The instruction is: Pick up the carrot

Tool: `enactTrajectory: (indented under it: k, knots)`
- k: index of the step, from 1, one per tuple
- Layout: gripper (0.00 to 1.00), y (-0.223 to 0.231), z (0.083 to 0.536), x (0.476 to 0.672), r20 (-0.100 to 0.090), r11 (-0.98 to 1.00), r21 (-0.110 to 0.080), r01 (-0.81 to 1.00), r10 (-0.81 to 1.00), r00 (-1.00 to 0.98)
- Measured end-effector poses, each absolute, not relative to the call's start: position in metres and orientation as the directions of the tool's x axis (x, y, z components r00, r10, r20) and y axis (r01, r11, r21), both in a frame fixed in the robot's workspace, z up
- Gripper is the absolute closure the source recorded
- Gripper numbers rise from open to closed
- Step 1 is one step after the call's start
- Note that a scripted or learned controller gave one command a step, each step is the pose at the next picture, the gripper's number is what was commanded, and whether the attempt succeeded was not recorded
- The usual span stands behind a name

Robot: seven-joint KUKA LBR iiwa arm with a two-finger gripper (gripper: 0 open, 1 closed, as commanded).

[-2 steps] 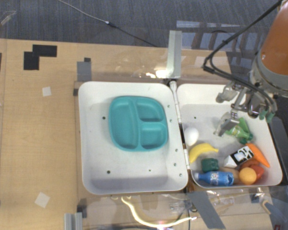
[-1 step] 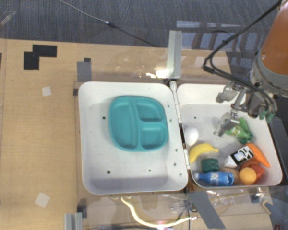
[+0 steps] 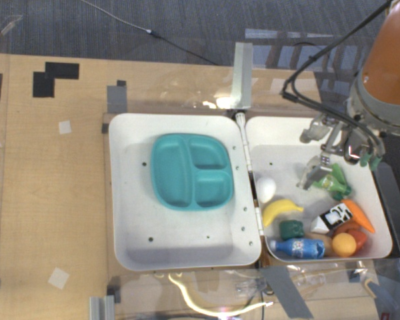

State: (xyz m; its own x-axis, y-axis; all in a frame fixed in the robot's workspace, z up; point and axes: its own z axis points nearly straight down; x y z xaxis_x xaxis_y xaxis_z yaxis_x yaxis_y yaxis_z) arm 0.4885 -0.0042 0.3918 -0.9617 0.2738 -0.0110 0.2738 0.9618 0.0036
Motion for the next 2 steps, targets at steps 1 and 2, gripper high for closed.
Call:
enactTrajectory:
  k: [1,2]
  knots:
    - [0.0,-0.0042,0.3918,0.4885,-0.011,0.962,0.004,0.274,0.274,-0.962]
    - [0.0,-0.0042,0.3918,0.4885,-0.011,0.962,0.004,0.274,0.274,-0.962]
